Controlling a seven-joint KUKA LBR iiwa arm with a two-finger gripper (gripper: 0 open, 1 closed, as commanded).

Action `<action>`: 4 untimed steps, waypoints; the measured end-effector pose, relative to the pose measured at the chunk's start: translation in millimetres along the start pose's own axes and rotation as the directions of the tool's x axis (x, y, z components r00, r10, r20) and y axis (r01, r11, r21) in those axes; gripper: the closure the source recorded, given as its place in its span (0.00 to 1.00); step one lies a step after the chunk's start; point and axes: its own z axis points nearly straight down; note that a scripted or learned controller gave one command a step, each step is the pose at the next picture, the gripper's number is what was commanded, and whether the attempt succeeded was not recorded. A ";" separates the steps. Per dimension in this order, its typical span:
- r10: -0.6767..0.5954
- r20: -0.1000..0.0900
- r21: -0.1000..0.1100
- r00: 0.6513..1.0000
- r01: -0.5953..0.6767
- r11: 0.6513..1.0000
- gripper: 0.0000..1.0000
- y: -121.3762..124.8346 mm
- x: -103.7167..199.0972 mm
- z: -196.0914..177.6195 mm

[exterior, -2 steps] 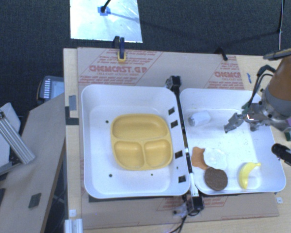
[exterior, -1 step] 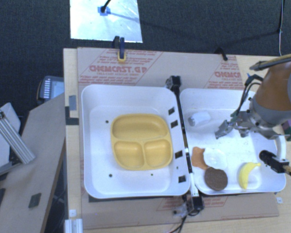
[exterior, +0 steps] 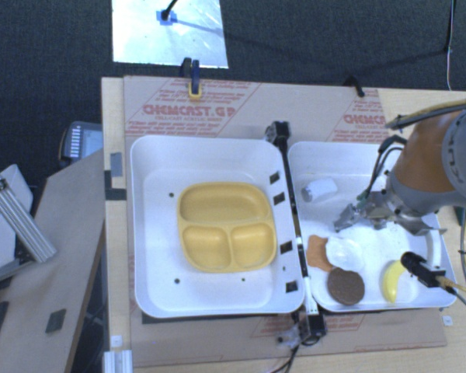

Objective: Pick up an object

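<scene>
White crumpled lump (exterior: 345, 251) lies in the right bin (exterior: 334, 160), near-centre of its floor, and reads as the likeliest pick because it is closest to the tool (exterior: 359, 217). Key relation: the lump sits just to the near side of the tool and slightly left, so the coming move is probably a short shift toward the near-left and then a descent. The lump has no clear long axis; it looks roughly round and soft. Tool state: cannot tell whether open or closed from this slanted view, and nothing is visibly gripped. The arm (exterior: 431, 162) reaches in from the right over the bin's far-right part. Neighbours are crowded: a tan flat piece (exterior: 317, 252) touches the lump on its left, a brown disc (exterior: 346, 286) lies just beside it on the near side, and a yellow banana-shaped piece (exterior: 390, 282) sits near on the right. A white cylinder (exterior: 320, 189) lies apart, far-left of the tool. Risk, as judged: catching the tan piece or disc along with the lump. The left bin (exterior: 155, 179) holds a yellow divided plate (exterior: 225, 228), well apart.
</scene>
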 end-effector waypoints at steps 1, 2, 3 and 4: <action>0.000 0.002 -0.005 1.000 0.000 1.000 1.00 1.5 -0.8 -13.4; -0.003 0.002 -0.009 1.000 0.003 1.000 1.00 -0.2 5.8 -74.7; -0.001 0.003 -0.009 1.000 0.001 1.000 1.00 -3.3 -3.1 -124.4; -0.004 0.003 -0.009 1.000 0.004 1.000 1.00 -1.4 -1.4 -168.2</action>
